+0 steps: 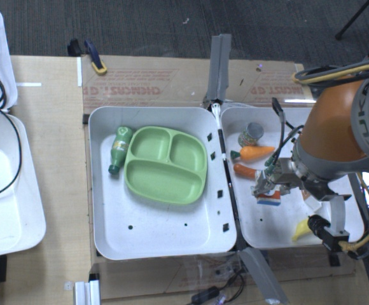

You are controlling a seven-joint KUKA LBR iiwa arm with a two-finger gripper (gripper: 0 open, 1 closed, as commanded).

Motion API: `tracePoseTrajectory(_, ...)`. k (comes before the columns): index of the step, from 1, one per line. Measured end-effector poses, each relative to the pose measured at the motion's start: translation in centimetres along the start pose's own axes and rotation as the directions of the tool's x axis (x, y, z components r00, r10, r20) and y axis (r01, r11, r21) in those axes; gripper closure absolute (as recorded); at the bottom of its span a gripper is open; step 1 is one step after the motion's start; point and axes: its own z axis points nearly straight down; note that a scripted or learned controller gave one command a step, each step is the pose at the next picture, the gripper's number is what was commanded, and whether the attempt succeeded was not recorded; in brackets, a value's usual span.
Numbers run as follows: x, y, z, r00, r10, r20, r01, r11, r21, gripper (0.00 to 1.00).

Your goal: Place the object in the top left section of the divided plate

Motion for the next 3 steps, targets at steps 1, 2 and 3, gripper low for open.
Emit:
tracePoseTrajectory(1, 4.2, 9.0, 0.0, 1.0, -0.02, 0.002, 0.02, 1.0, 0.002, 1.0)
tracePoseTrajectory(2, 9.9, 11.9, -6.5, 0.998, 0.059, 0.002, -0.059, 0.998, 0.0, 1.0)
tracePoseTrajectory(3, 15.5, 17.9, -6.0, 0.999, -0.05, 0.003, 0.05, 0.999, 0.001, 1.0)
